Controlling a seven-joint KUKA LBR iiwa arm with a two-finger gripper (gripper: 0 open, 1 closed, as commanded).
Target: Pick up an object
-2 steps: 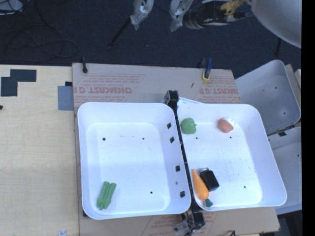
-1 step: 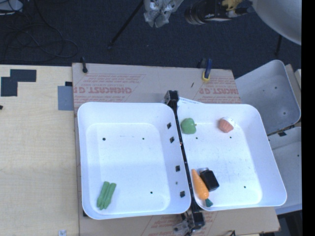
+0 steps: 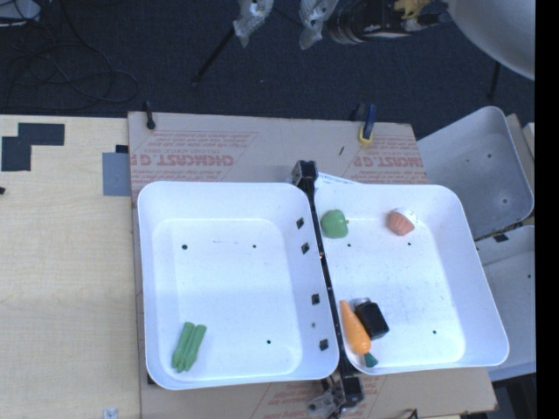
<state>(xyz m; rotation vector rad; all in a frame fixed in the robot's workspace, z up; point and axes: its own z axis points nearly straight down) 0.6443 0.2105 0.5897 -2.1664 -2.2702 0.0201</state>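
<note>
My gripper (image 3: pixel 272 35) hangs high at the top of the camera view, beyond the far edge of the bench, well away from both bins. Its two pale fingers (image 3: pixel 247 17) stand spread apart, open, with nothing between them. In the left bin (image 3: pixel 145 269) a green bean pod (image 3: pixel 188 346) lies near the front left corner. The right bin (image 3: pixel 486 295) holds a round green fruit (image 3: pixel 334 223) by the divider, a pink-orange piece (image 3: pixel 400 223) at the back, and an orange carrot (image 3: pixel 354 325) beside a black block (image 3: pixel 372 319) at the front left.
Both bins rest on a cardboard sheet (image 3: pixel 262 151) held by a blue-yellow clamp (image 3: pixel 367 126) at the back. A black rail with clips (image 3: pixel 314 260) runs between the bins. A grey plate (image 3: pixel 476 160) lies to the right.
</note>
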